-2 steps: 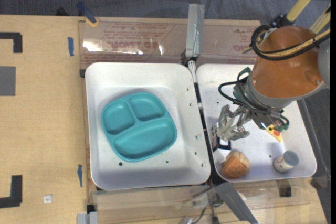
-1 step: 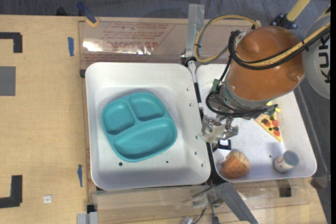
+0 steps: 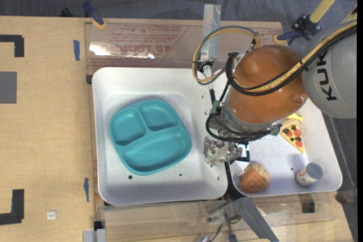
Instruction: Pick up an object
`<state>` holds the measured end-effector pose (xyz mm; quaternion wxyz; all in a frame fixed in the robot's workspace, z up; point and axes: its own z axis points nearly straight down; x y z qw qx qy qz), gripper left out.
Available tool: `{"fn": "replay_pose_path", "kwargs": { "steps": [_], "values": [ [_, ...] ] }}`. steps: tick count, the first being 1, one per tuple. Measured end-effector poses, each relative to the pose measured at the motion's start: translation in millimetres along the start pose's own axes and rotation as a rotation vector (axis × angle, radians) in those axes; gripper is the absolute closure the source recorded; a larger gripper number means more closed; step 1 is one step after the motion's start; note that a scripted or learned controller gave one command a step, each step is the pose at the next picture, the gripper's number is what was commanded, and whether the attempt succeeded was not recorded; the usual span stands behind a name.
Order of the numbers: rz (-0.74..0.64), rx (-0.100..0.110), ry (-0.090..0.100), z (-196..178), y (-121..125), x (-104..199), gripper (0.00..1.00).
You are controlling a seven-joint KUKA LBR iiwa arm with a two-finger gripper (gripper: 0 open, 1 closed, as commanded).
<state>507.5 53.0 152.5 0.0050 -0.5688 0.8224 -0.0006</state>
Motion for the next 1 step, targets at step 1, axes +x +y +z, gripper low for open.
{"fn": "replay_pose_path", "kwargs": {
  "steps": [1],
  "values": [
    [0.436,-0.007,0.007,54.8,54.8,-62.7,1.0]
  ]
}}
